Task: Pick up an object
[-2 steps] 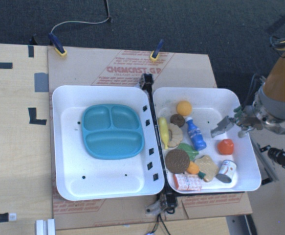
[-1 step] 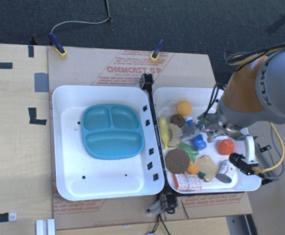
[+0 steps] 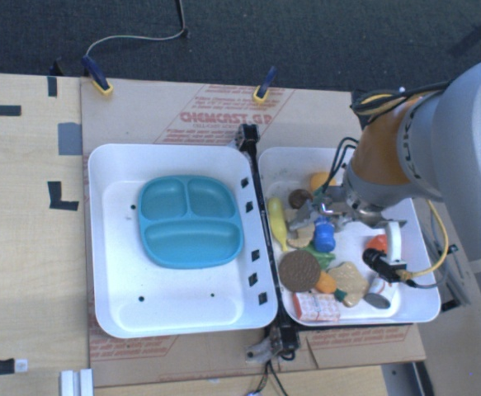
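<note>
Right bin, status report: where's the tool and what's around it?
Tool low in right bin, over the toy pile. Blue piece just beside it, banana and brown disc crowding close. Nothing seen gripped.

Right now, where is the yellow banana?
The yellow banana lies in the right bin, against its left wall, just above the round brown cookie and left of the pincer.

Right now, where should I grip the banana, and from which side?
Grip the banana across its middle, coming straight down. It lies lengthwise along the right bin's left wall, so set the fingers along that wall's line, closing across its narrow width. The wall side looks tight; the gripper sits just right of it, over the blue piece.
</note>
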Tool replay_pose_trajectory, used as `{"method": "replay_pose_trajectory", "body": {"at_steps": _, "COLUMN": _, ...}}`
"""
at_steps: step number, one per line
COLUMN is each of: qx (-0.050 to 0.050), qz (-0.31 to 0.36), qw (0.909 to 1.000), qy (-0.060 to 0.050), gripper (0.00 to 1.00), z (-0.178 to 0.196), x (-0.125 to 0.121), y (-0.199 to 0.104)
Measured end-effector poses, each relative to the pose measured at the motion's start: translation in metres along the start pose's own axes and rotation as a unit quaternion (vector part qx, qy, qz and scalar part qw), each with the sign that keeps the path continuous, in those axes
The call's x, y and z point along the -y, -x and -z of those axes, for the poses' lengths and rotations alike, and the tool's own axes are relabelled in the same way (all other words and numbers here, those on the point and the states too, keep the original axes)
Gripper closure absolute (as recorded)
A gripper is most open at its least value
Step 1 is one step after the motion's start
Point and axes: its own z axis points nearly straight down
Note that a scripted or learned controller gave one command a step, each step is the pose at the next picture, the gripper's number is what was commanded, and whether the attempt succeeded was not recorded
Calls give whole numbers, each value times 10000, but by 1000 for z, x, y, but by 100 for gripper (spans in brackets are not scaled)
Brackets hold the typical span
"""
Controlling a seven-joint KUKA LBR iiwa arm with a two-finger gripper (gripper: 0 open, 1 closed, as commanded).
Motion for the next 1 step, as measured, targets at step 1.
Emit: {"method": "replay_pose_trajectory", "body": {"at_steps": 1, "qx": 1, "qz": 1, "qw": 10000, "qy": -6, "gripper": 100, "z": 9, "x": 0, "y": 0}}
